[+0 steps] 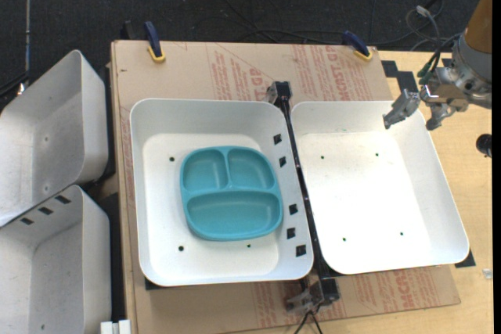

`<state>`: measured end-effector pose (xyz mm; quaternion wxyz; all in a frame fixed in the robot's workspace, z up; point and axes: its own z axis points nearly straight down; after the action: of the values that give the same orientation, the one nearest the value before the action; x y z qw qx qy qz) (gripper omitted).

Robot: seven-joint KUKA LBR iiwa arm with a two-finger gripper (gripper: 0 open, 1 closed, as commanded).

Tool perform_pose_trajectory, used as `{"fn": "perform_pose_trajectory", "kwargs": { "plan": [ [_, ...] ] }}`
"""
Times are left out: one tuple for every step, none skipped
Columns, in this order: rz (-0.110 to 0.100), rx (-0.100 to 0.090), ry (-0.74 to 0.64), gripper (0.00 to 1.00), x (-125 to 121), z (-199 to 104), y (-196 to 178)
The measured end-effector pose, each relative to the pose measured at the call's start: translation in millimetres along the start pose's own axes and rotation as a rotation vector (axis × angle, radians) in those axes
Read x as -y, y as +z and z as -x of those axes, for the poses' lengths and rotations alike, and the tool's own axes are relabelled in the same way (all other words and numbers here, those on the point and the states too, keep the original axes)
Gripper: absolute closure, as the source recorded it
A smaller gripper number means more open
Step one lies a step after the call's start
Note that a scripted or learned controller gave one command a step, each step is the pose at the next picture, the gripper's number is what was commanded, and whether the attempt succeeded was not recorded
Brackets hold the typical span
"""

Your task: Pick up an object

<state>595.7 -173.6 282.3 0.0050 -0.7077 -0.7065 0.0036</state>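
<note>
So the gripper [419,112] is hanging over the far right corner of the right bin [438,235], fingers spread apart with nothing between them and not touching anything. The plate [232,193], a teal divided one, lies flat in the middle of the left bin [149,192], well apart from the gripper. Its long side runs roughly left-right, with the two small sections toward the far edge and the big one nearest the camera.
</note>
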Motion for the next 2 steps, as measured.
{"fn": "perform_pose_trajectory", "kwargs": {
  "plan": [
    [0.012, 0.003, -0.003, 0.0, -2, -1, -7],
    [0.009, 0.002, -0.006, 0.0, -6, -9, 40]
  ]
}}
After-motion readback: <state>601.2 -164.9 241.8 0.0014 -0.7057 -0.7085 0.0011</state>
